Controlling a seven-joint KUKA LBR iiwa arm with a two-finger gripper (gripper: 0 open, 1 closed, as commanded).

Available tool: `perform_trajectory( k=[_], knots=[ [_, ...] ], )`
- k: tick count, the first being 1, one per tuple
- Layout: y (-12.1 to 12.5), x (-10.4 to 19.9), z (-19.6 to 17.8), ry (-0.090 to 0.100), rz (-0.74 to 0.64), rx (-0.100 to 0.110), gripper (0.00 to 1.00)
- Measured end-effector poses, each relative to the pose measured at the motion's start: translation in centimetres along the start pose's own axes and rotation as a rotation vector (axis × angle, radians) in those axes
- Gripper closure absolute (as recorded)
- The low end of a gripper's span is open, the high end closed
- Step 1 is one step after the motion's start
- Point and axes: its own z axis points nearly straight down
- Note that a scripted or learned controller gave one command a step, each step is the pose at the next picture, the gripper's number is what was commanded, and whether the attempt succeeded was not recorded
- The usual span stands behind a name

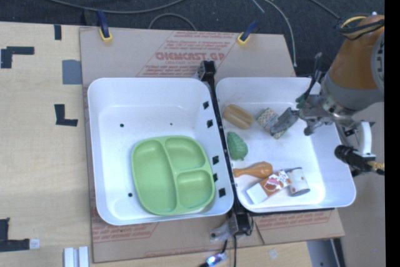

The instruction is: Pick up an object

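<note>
On your left, the desk (37,153) shows pale wood with a few dark tape marks, and a brown cardboard sheet (181,53) lies under both bins, held at its far edge by two clamps (104,30).

The left bin (106,109) holds a green divided plate (173,175), lying flat toward the near side with its three compartments facing up.

Past the black divider strip (215,134) between the bins, you come to the right bin (325,166), where the loose objects lie. Near the far-left part sits a tan bread-like piece (237,116). Just beside it to the right is a small speckled block (267,116). Below the tan piece, close to the divider, rests a green leafy-looking lump (237,146). Nearer to you, an orange drumstick-shaped piece (253,169) lies on its side, and next to it are a white-and-red packet (265,187) and a small can (297,182) tipped over, touching or nearly touching each other.

At the right, the grey arm (356,72) reaches in over the bin's far-right part. Its gripper (282,124) points left and down, its tip just beside the speckled block. You cannot tell from here how far apart its fingers stand, and nothing can be seen held between them.
</note>
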Motion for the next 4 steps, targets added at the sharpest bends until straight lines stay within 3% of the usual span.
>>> perform_trajectory(
  k=[1,3,4],
  knots=[
    [0.3,0.0,-0.7,-0.002,-0.003,-0.013,0.00],
    [0.7,-0.8,10.0,-0.005,-0.003,-0.014,0.00],
    [0.8,-0.9,8.7,-0.006,-0.003,-0.017,1.00]
  ],
)
